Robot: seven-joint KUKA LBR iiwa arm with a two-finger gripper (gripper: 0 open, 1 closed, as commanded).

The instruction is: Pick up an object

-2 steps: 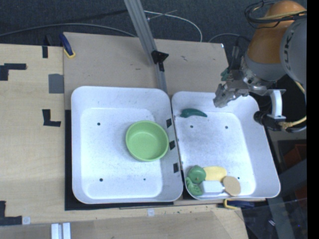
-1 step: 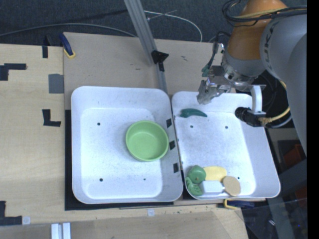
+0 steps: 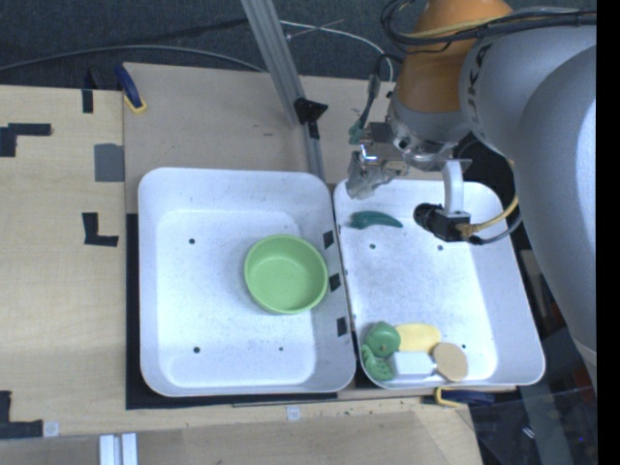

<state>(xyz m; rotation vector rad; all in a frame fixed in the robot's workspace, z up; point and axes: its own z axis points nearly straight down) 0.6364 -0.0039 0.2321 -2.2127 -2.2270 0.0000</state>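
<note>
My gripper (image 3: 366, 180) hangs over the far left corner of the right bin (image 3: 484, 289), just above its rim. A slim teal object (image 3: 376, 221) lies on the bin floor a little nearer than the gripper and apart from it. At the near edge of the same bin several small items cluster: a green round piece (image 3: 383, 339), a yellow piece (image 3: 418, 336), a white block (image 3: 415, 363) and a tan disc (image 3: 449, 360). Nothing shows in the gripper.
A light green bowl (image 3: 286, 274) sits upright in the middle of the left bin (image 3: 174, 260). A grey pole (image 3: 281, 66) slants down to the gap between the bins. A black cable fitting (image 3: 441, 221) hangs off the wrist over the right bin.
</note>
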